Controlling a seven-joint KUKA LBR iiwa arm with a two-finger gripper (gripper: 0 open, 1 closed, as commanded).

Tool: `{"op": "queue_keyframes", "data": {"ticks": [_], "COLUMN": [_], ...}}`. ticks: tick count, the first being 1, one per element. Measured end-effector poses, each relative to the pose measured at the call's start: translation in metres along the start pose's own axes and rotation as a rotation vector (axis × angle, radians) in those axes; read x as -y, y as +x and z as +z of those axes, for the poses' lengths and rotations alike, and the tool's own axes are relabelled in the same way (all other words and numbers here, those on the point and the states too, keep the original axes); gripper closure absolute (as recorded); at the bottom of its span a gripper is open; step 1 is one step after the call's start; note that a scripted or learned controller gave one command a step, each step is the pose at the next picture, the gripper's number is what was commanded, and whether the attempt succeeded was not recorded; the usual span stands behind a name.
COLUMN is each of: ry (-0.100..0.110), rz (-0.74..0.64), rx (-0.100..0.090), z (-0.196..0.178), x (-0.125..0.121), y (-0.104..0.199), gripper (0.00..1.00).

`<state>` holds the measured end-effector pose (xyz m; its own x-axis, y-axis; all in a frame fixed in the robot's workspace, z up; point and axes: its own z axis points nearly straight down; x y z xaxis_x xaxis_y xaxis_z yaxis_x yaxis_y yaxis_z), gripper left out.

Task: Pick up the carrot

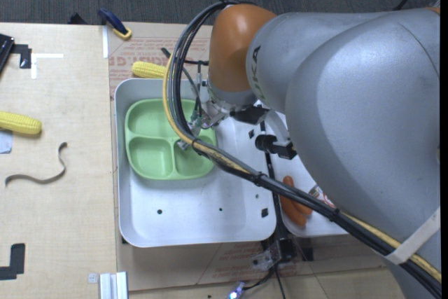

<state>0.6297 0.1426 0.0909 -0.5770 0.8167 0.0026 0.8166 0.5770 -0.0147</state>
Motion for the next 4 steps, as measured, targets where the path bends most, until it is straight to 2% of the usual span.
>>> {"op": "queue_keyframes", "data": {"ticks": [1, 2, 3, 4], "ry": [0.015, 0.046, 0.016, -0.012], "rz": [0.335, 0.930, 0.713, 0.956], "rx": [0.014, 0.023, 0.043, 0.044], "z": [0.000, 0.000, -0.001, -0.002], "x": [0.009, 0.012, 0.013, 0.023], "y": [0.027, 0.057, 0.061, 0.080], "gripper": [0.00, 0.00, 0.00, 0.00]}}
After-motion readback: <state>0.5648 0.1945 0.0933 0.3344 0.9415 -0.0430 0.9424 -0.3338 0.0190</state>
